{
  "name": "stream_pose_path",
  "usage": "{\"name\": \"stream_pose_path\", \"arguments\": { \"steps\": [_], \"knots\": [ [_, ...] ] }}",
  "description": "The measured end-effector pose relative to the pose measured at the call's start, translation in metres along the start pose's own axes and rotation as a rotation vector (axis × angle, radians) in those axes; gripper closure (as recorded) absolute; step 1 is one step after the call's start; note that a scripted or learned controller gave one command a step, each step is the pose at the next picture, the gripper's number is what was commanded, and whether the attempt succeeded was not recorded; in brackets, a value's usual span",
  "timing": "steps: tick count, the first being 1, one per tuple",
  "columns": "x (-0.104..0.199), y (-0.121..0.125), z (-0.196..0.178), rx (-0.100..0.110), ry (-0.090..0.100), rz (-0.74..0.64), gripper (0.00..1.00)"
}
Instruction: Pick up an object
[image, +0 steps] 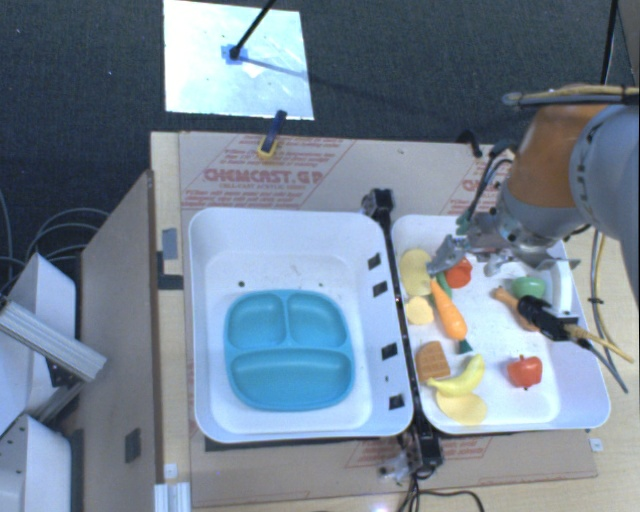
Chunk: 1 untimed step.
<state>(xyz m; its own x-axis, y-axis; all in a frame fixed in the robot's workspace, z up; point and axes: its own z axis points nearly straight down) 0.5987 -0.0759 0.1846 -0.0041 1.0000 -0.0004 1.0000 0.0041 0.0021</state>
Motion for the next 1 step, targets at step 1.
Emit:
{"name": "stream_pose_path", "arguments": {
  "steps": [1],
  "knots": [
    [-0.0399, -0.0144, 0.1056, 0.006, -0.001, 0.006, 0.00]
  ]
}}
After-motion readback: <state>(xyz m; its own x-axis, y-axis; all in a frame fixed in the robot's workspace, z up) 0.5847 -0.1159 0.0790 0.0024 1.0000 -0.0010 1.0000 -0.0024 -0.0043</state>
